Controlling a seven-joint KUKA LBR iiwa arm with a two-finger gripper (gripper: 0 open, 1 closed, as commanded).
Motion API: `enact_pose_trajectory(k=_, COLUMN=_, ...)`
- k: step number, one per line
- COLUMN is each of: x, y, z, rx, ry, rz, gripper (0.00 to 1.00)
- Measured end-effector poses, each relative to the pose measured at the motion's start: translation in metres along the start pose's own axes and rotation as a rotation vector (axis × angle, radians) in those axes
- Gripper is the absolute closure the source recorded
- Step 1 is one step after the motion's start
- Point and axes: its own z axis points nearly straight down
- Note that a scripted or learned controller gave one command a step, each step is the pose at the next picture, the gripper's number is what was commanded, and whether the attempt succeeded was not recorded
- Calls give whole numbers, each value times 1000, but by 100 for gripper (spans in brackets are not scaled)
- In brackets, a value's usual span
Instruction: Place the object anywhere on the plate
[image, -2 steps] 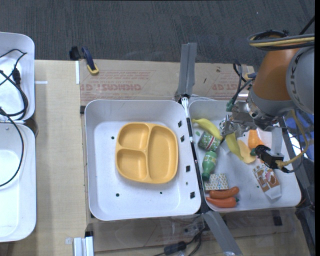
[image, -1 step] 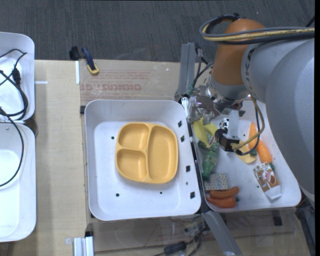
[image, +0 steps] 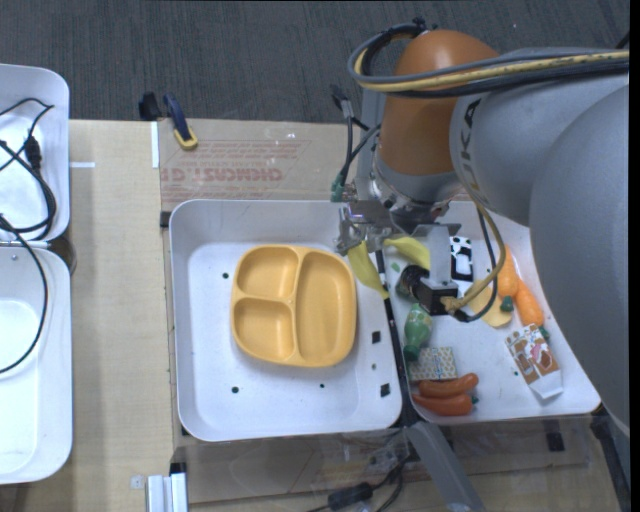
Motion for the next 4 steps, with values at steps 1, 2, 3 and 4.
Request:
enact_pose_trajectory(k=1, x=7, y=43, z=42, rx=0, ry=-1, rz=-53, gripper=100)
enact_pose_trajectory(k=2, x=8, y=62, z=116, rx=-14, ry=3, rz=-130, gripper=100)
enact_pose_trajectory(k=3, x=-57, y=42, z=67, rx=-15, ry=-11, rz=-110, gripper=100)
enact_pose_trajectory(k=4, x=-51, y=9, z=12, rx=-1, ry=0, rz=-177, gripper=100)
